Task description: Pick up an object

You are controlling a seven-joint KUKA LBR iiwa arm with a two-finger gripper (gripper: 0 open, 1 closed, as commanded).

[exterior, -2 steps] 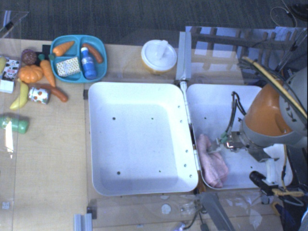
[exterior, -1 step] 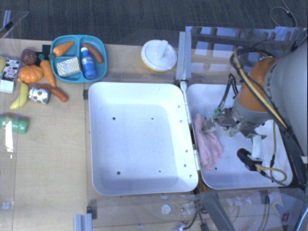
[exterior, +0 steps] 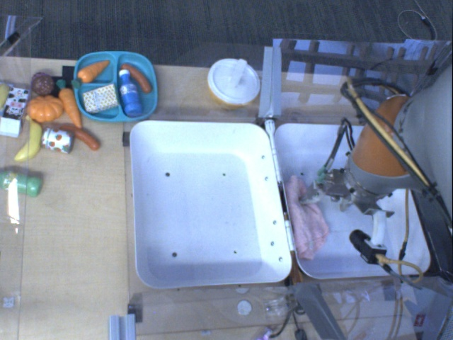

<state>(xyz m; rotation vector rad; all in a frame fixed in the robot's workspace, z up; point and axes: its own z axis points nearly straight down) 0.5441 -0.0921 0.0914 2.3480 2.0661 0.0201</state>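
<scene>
A crumpled pink cloth (exterior: 306, 218) lies in the right bin (exterior: 311, 144), against its left wall. My gripper (exterior: 316, 192) hangs low in that bin, just over the cloth's upper right part, reaching in from the right under the orange-banded wrist. From this angle the fingertips blur into the cloth, and nothing is visibly lifted.
The left bin (exterior: 205, 200) stands beside the right one. On the bench at far left sit a blue divided plate (exterior: 117, 86) of toy food, a toy pumpkin (exterior: 45, 108), a banana (exterior: 30, 142), a small can (exterior: 56, 140) and a green object (exterior: 23, 183). A white lidded bowl (exterior: 233, 81) stands behind the bins.
</scene>
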